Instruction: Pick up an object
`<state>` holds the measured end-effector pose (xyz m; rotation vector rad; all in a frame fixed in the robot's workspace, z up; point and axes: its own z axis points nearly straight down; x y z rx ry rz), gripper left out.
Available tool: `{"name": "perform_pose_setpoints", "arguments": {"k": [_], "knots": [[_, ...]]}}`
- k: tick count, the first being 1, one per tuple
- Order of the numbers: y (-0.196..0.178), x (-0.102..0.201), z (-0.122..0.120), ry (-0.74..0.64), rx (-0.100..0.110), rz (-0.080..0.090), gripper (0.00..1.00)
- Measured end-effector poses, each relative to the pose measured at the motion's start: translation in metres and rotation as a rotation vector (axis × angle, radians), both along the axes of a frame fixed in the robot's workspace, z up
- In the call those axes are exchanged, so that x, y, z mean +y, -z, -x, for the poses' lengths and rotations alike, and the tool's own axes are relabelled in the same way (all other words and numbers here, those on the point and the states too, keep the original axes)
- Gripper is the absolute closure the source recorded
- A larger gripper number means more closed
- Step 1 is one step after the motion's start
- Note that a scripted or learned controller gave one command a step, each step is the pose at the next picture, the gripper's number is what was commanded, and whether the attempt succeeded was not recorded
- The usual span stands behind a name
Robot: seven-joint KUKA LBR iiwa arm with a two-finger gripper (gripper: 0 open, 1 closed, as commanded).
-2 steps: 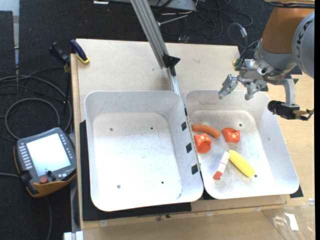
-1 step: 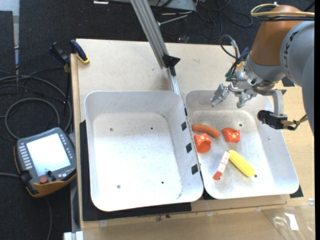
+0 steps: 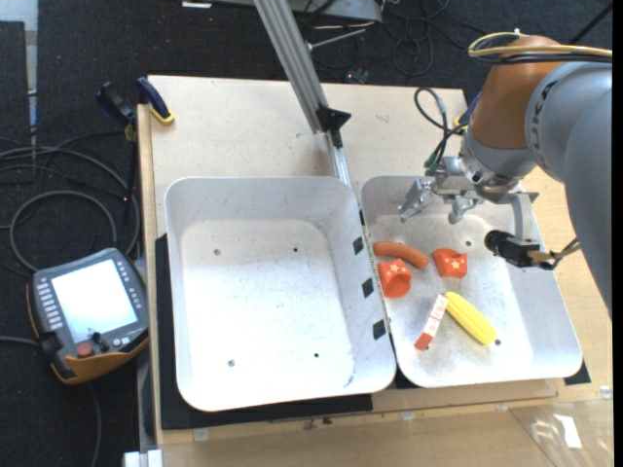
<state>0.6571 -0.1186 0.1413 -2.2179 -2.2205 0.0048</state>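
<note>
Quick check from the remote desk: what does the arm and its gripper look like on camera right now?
The arm is a smooth, rounded grey casing with an orange band above the wrist. Yellow and black cables loop beside the wrist. The gripper is bare metal with two slim silvery fingers, and a small black module hangs alongside.

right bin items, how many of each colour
Orange or red: 3, a sausage, a chunk and a chunk
Yellow: 1, a corn cob
White and red: 1, a stick
Total: 5, all in the right bin
</note>
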Motion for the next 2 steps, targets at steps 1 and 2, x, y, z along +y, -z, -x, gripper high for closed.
{"name": "perform_pose_setpoints", "arguments": {"k": [1,2], "knots": [[-0.014,0.000,-0.002,0.001,-0.007,0.001,1.00],[-0.078,0.000,-0.006,-0.002,-0.012,0.002,1.00]]}}
